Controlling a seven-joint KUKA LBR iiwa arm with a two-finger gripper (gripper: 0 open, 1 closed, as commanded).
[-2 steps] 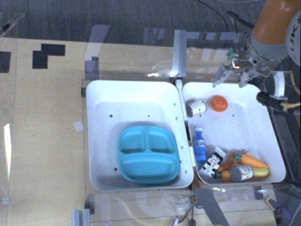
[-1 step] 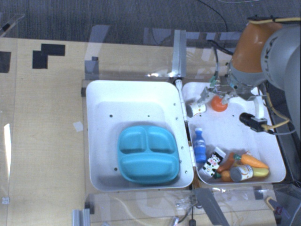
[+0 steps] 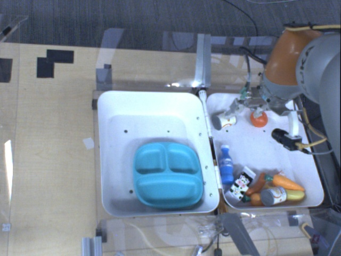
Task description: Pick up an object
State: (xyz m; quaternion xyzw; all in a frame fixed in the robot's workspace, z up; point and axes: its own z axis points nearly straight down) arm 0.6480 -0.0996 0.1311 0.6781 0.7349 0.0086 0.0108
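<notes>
Looking down at the right bin (image 3: pixel 311 167) first; plenty in there to pick from; near the far end, a small white cup (image 3: pixel 224 121) lying on its side, and just beside it a little orange thing (image 3: pixel 259 119); hanging low between those two, the gripper (image 3: pixel 246 104), on the end of the grey arm (image 3: pixel 314 68) reaching in from the right; close to both, but not seen holding either; cannot tell jaws apart or together, too small and blurry to say.

Further along the same bin, a blue bottle (image 3: pixel 226 166) lying by the left wall; at the near end, a heap with a carrot (image 3: pixel 288 183), a can (image 3: pixel 274 196) and a black-and-white toy (image 3: pixel 242 182), all touching or nearly so; well apart from the gripper.

Over in the left bin (image 3: pixel 114 143), just a blue plate (image 3: pixel 168 174) with three parts.

So, hardly started, by the look of it; nothing up off the floor of either bin; left to do: close on one thing, likely the cup or the orange thing, then lift it clear; might slip, with the cup round and on its side.
</notes>
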